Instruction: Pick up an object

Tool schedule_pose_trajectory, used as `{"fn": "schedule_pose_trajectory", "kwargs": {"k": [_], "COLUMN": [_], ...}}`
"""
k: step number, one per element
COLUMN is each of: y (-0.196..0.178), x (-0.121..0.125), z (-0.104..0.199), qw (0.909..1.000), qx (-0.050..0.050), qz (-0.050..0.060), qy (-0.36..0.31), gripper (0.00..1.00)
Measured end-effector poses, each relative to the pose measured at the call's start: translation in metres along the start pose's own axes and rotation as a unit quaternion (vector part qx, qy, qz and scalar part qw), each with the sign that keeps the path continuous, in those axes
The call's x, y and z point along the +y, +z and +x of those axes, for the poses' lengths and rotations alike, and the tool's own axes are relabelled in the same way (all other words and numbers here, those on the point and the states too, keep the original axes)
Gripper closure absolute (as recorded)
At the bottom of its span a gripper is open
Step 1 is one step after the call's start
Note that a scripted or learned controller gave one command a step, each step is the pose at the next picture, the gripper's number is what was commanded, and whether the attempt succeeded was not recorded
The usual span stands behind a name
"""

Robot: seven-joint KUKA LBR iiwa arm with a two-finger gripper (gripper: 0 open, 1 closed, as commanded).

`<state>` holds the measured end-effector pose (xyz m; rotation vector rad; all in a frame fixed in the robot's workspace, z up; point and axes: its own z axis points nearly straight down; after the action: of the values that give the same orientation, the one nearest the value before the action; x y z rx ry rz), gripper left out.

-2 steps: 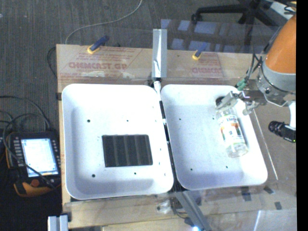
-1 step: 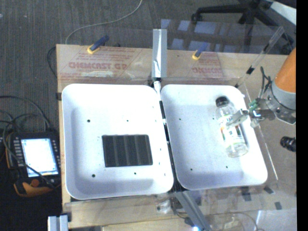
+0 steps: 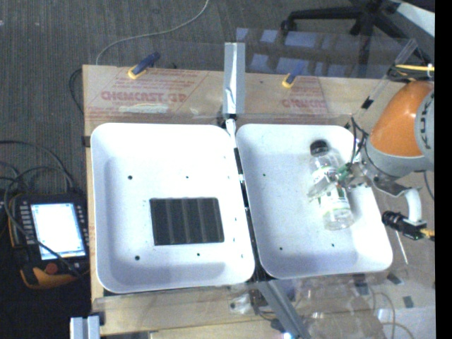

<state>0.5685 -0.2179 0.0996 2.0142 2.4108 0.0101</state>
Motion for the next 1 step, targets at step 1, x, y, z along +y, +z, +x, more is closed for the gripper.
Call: {"fn": "schedule_pose_trajectory", "kwargs": {"k": [1], "y": [-0.0072], "x": [0.0012], "z": [0.0013], "qw": [1.0000], "qx": [0.001], "qz": [0.001], "qy": [-0.001], "gripper": [1.00]}}
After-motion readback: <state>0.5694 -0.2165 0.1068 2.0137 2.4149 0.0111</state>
